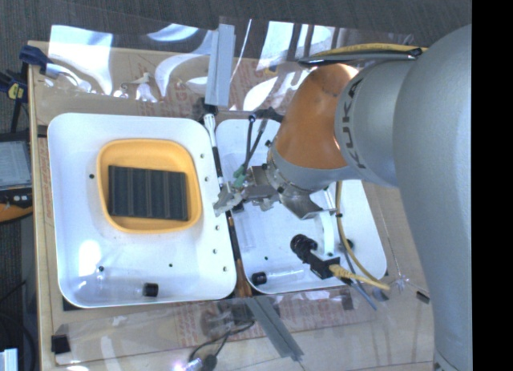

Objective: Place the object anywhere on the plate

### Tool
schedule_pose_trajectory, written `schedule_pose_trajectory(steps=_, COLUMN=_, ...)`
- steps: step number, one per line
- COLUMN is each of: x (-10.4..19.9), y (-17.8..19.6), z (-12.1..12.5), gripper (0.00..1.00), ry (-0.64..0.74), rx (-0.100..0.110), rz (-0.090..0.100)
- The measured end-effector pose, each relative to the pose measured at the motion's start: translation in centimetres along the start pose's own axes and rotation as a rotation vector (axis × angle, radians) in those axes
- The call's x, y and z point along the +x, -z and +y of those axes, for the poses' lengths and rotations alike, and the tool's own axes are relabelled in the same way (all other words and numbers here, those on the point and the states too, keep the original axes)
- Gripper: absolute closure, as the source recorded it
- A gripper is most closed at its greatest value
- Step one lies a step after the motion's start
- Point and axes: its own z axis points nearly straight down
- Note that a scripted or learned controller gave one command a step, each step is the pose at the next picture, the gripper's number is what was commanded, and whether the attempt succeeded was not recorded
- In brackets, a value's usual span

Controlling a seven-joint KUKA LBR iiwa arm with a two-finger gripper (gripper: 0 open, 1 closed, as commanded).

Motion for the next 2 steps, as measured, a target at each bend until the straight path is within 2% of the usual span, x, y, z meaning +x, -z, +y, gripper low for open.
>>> schedule_pose_trajectory(steps=1, x=0.0, y=0.9, z=0.0, gripper=1.00, ry=0.002, rx=0.003, rz=0.000)
schedule_pose_trajectory(steps=2, x=5.6, y=-0.1, z=-3.8, gripper=1.00, ry=0.082, rx=0.003, rz=0.000)
